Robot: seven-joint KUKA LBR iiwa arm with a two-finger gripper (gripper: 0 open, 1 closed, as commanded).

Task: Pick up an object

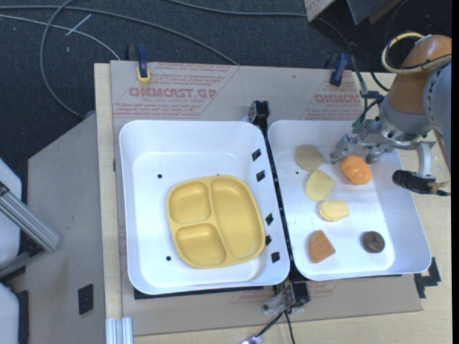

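Board-topped bench (179,84) on dark carpet (43,63); fingers (351,149) over orange ball (355,170), spread indiscernible.

Glossy yellow plastic tray (215,221)

A single camera sits above the desk (193,84) and looks down at a slant, far enough off to take in both white bins whole. The left bin (136,192) lies near the middle of the frame; the right bin (401,228) is just beside it, toward the right edge. Beyond the left bin, at the top of the frame, the desk's far edge and dark floor (215,13) with cables show. Nearer than the left bin, the desk's near edge shows at the bottom. The arm (419,84) enters from the upper right, past the right bin.
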